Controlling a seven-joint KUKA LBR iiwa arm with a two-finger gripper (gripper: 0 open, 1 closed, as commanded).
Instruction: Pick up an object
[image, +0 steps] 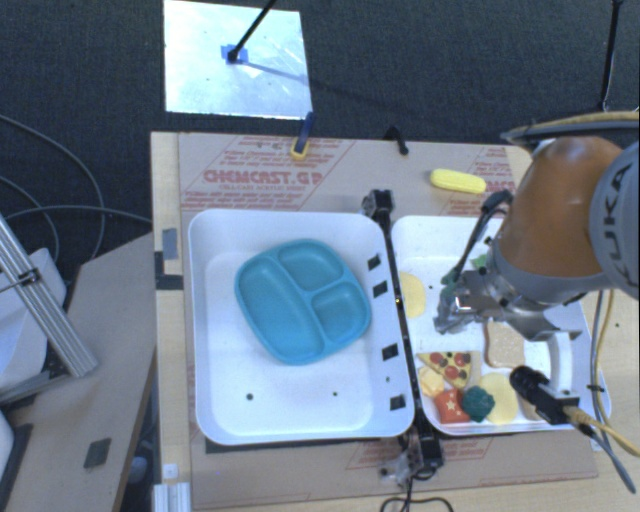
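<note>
the pincer (447, 316) hangs low over the right bin (425, 240), and whether it is wide or narrow cannot be told from this slant. the toy food lies just below and beside it: a pizza slice (452, 368) with red dots, a red piece (448, 405), a dark teal lump (479, 402), a pale yellow disc (411, 296) to the pincer's left, and a toast slice (503, 346) to its right. nothing shows gripped. the arm (565, 215) reaches in from the right, its orange band above the wrist. the left bin (230, 400) holds a blue divided plate (300, 300). a yellow banana-like piece (458, 181) lies on the surface (260, 165) behind the bins.
</note>
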